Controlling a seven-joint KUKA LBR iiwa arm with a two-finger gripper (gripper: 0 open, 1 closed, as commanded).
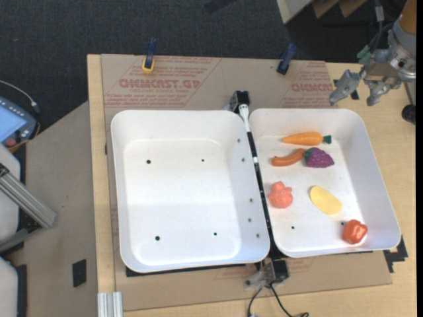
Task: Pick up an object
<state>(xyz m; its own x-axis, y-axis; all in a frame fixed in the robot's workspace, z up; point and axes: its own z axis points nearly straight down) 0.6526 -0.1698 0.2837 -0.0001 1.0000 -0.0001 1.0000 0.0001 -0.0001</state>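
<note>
The right bin (pixel 377 170) holds several toy foods: an orange carrot (pixel 303 139), an orange-red chili (pixel 288 157), a purple grape bunch (pixel 318 158), a pink-red lumpy piece (pixel 281 195), a yellow lemon-like piece (pixel 325 200) and a red pepper (pixel 355 232). My gripper (pixel 359 88) hangs above the bench just beyond the right bin's far edge, at the upper right. Its two fingers are spread apart with nothing between them.
The left bin (pixel 125 177) sits beside the right one on a brown board. A yellow clamp (pixel 149 62) and a blue clamp (pixel 287 59) grip the board's far edge. Black fixtures (pixel 240 100) sit at the bins' seam.
</note>
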